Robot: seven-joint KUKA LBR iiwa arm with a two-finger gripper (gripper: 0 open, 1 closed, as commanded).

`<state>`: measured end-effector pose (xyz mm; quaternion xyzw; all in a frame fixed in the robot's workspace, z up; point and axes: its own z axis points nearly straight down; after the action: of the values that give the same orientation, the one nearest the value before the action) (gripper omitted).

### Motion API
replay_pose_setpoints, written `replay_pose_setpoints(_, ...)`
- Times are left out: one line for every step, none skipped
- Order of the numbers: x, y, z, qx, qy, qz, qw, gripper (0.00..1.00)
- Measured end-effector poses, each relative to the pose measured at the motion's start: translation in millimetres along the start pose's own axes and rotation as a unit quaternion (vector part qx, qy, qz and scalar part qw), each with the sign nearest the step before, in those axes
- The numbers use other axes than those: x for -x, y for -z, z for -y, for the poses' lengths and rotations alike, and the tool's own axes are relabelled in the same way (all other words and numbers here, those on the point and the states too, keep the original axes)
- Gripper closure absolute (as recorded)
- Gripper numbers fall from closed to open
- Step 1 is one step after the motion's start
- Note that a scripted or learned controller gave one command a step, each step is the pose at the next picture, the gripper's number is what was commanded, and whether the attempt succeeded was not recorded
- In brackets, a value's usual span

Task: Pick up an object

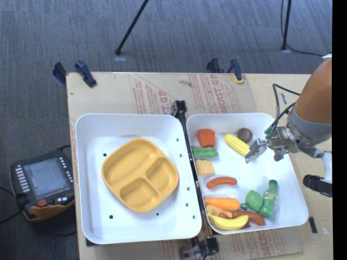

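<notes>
Hovering over the right bin (282, 199), your claw (256, 151) sits close beside the yellow corn (236, 144), which lies just to its left in the camera view, with the brown ball (245, 135) a little further up and left of it. From this slant you cannot tell whether the claw is released or clenched; nothing shows in its grasp, so treat it as carrying nothing.

Take the corn as your target: it is the nearest piece, and it has bare bin floor on the claw's side. Line the claw across the corn's short width, not along its length, since it lies at a diagonal and will likely roll or skid if caught by the ends. Centre over its middle before you descend, and go down far enough to grip below its widest part, or it will probably squirt out.

Mind the neighbours. The brown ball nearly touches the corn's upper end and may get nudged. Further left of the claw lie the orange-red block (206, 137) and the green bean pod (204, 153), well clear. Below and left of it are the sausage (222, 182) and the carrot (222, 203); below it stands the green bottle (269, 198).

Leave the yellow divided plate (140, 175) in the left bin (87, 145) alone; it lies far left of the claw.
</notes>
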<state>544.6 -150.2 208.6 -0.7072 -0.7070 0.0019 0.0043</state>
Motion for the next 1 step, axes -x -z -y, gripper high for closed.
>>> replay_pose_setpoints(-49.8, -119.0, 64.0, 0.006, 0.087, -0.002, 0.9962, 0.0)
